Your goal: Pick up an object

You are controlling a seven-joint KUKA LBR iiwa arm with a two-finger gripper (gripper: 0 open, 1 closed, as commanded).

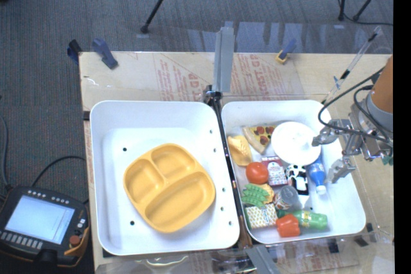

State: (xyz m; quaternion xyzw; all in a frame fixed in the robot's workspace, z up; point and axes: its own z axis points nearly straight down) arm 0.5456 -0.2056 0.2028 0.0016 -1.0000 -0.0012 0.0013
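The right bin (pixel 350 202) holds a heap of toy foods: a white round dish (pixel 295 141), a pizza slice (pixel 261 134), a bread piece (pixel 240 151), a red tomato (pixel 257 172), a blue bottle (pixel 316 176), a red pepper (pixel 288 226) and a green bottle (pixel 313 220). My gripper (pixel 329 154) hangs over the right side of this bin, just right of the white dish and above the blue bottle. It is open: one finger points at the dish's edge, the other sits lower right, and only white bin floor shows between them.
The left bin (pixel 109 138) holds a yellow divided plate (pixel 169 186). A grey post (pixel 223 64) rises between the bins at the back. Cables (pixel 350 90) run from the arm over the right bin's far corner. A teach pendant (pixel 42 221) lies off the bench at lower left.
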